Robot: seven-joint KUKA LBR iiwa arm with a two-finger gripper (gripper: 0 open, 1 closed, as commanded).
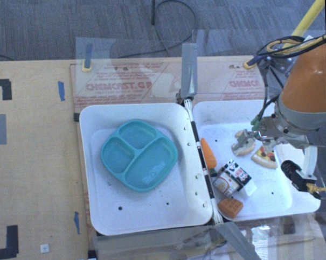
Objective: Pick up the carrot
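The carrot point(208, 153) is a small orange stick lying along the left wall of the right bin point(279, 200), close to the divider between the two bins. The gripper point(264, 134) hangs under the grey wrist and orange band point(307, 82) over the right half of that bin. It is well to the right of the carrot and apart from it, just above a beige toy piece point(243, 144) and a pizza slice toy point(264, 158). Nothing orange shows at the gripper.
A black and white packet point(233, 177) and a brown waffle-like toy point(230, 207) lie just below and right of the carrot. The left bin point(102, 210) holds a teal divided plate point(139, 154). A black cable fitting point(294, 175) hangs by the arm.
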